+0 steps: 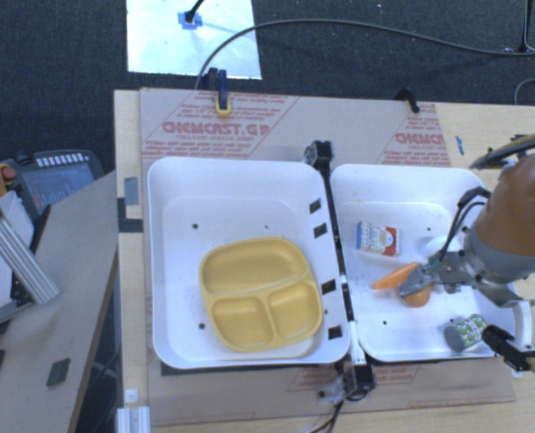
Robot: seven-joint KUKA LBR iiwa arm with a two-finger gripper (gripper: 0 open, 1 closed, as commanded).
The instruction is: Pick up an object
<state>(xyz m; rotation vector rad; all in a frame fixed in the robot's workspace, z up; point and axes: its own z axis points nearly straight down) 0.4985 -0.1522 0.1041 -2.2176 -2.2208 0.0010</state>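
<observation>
Two shallow white bins sit side by side on the desk (pixel 276 120). In the right bin (pixel 402 183), the grey arm's tool (pixel 418 284) is low over an orange carrot-shaped toy (pixel 395 277) near the bin's middle; whether it grips it, I cannot tell. The grasp step seems under way; next would be a straight lift. A small white carton (pixel 376 238) and a green-patterned can (pixel 464 332) lie near, with bare floor toward the far wall.
</observation>
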